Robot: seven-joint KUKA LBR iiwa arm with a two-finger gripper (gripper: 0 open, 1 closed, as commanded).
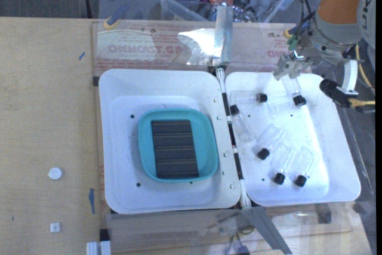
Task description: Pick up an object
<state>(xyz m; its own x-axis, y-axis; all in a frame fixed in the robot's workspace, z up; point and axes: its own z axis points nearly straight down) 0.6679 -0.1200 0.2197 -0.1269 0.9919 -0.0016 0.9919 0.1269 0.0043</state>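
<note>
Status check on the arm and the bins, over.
Gripper above the right bin's far edge, nothing seen between its fingers. Clear black-capped vials scattered in that bin, unpicked. Teal tray in the left bin. Nothing blocking.

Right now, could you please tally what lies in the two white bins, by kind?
Clear vials with black caps: 6, right bin, e.g.
Teal tray: 1, left bin
Dark ribbed block: 1, on the tray
Total: 8
</note>
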